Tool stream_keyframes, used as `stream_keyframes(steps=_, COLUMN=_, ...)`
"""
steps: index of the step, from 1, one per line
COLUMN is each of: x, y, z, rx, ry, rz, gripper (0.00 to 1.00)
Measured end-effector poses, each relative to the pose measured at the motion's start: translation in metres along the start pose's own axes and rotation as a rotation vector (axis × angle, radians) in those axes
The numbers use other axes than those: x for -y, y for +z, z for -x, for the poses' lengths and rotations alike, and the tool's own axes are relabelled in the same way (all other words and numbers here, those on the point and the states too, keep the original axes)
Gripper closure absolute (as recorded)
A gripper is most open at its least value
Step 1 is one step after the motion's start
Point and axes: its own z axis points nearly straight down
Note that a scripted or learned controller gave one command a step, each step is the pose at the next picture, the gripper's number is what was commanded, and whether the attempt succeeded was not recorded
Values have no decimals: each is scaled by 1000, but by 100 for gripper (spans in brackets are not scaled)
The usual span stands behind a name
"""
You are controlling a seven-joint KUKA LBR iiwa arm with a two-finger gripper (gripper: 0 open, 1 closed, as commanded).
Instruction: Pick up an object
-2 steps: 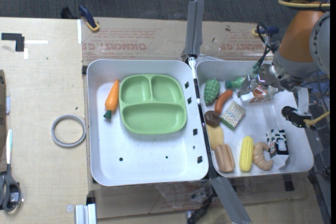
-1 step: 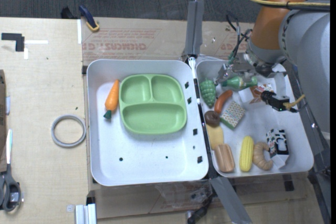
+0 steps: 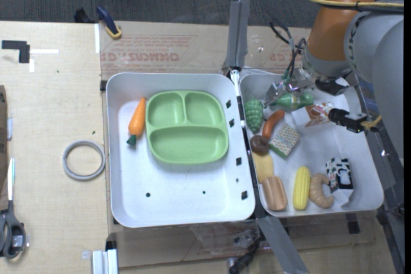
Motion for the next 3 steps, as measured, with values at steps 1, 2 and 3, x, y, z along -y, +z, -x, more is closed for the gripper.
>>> stream_keyframes(steps=1, x=5, y=-27, z=-3, rx=-16, ry=-152, rz=-19, gripper=0)
stream_keyframes(steps=2, x=36, y=-86, z=-62, rx=-19, ry=-199, rz=-21, gripper=0)
stream_keyframes(steps=3, x=30, y=-86, z=-53, rx=-19, ry=-379, rz=-17, gripper=0)
